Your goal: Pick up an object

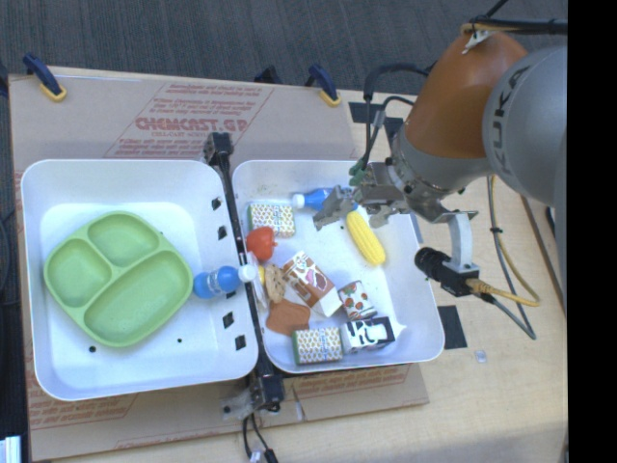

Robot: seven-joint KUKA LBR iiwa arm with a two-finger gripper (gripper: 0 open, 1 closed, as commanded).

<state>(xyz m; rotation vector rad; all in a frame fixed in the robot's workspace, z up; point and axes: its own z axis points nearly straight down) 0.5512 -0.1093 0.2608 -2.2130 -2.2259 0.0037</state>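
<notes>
Partly hidden under the wrist, claw [349,208] over right bin [424,326], beside corn [365,236], grip state unclear.

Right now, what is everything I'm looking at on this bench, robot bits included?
Bins: two, white, side by side on brown cardboard.
Divided plate: one, green, in the left bin.
Small bottle: one, blue with a white cap, at the left bin's right edge, against the divider.
Toy corn: one, yellow, right bin, just below the claw.
Red toy: one, red, right bin's left side.
Small boxes: several, patterned, clustered in the right bin's lower half.
Clamps: blue with yellow tips, on the cardboard's far edge.
Arm: one, grey with an orange band, reaching in from the right.
Claw: one, over the right bin's upper part.
</notes>
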